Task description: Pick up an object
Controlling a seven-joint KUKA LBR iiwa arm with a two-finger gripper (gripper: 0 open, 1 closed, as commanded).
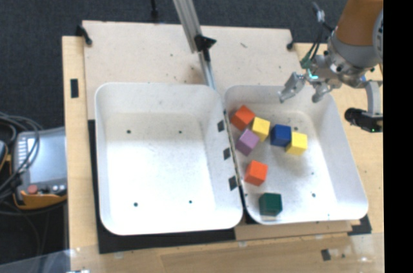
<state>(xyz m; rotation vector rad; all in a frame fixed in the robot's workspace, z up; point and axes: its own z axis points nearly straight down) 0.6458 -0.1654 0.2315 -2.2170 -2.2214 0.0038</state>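
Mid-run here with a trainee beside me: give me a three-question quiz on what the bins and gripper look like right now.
1. True or false: all the cubes lie in the right bin.
2. How many yellow cubes are there?
A. one B. two C. three
3. Which cube lies nearest the view's bottom edge?

Key
1. True.
2. B: one yellow cube beside the purple cube, another beside the blue cube.
3. The green cube.

The gripper is open above the bin's far rim, holding nothing.

Fixed overhead camera — slanted down on both bins (103,155).
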